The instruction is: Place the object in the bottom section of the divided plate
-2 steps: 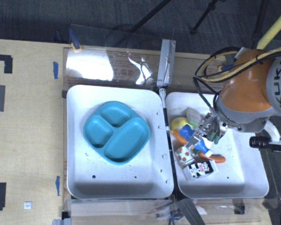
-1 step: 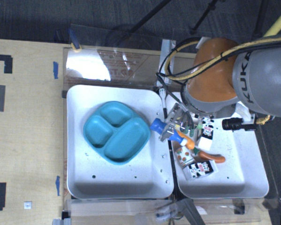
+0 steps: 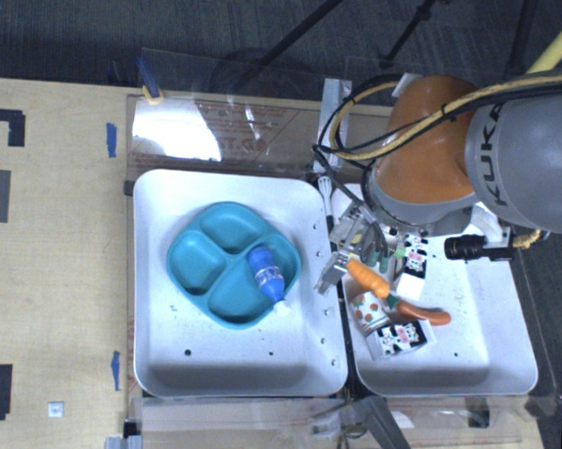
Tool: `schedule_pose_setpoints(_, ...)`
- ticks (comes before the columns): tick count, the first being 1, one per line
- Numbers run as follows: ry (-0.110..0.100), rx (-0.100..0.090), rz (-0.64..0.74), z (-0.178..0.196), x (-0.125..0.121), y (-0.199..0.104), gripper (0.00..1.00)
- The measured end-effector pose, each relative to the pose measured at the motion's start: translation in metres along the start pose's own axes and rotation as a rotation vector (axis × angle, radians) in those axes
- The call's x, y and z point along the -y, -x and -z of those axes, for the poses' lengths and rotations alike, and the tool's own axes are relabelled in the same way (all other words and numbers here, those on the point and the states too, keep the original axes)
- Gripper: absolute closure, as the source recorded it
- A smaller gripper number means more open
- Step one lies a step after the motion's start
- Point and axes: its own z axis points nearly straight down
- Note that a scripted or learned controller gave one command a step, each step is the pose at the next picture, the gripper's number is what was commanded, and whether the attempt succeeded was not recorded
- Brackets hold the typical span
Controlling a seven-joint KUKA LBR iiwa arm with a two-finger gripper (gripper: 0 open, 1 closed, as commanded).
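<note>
My gripper (image 3: 347, 250) hangs over the right bin's (image 3: 499, 371) left edge; I cannot tell its state. The blue bottle (image 3: 266, 273) lies in the teal divided plate (image 3: 204, 262), in the left bin (image 3: 161, 353).

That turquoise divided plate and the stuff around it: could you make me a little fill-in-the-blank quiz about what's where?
1. The turquoise divided plate lies in the ____ white bin of the camera view.
2. The small blue plastic bottle lies on the plate's ____ side in that view.
3. The orange toy carrot lies in the ____ white bin.
4. The band above the grey arm's wrist is coloured ____.

Missing words: left; right; right; orange
</note>
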Motion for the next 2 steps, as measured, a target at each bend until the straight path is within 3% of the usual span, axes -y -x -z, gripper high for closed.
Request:
schedule_pose_setpoints(1,-0.001,-0.001,0.147,0.125,0.020,-0.024,0.00)
schedule_pose_setpoints(2,0.000,-0.001,0.150,0.091,-0.076,-0.041,0.00)
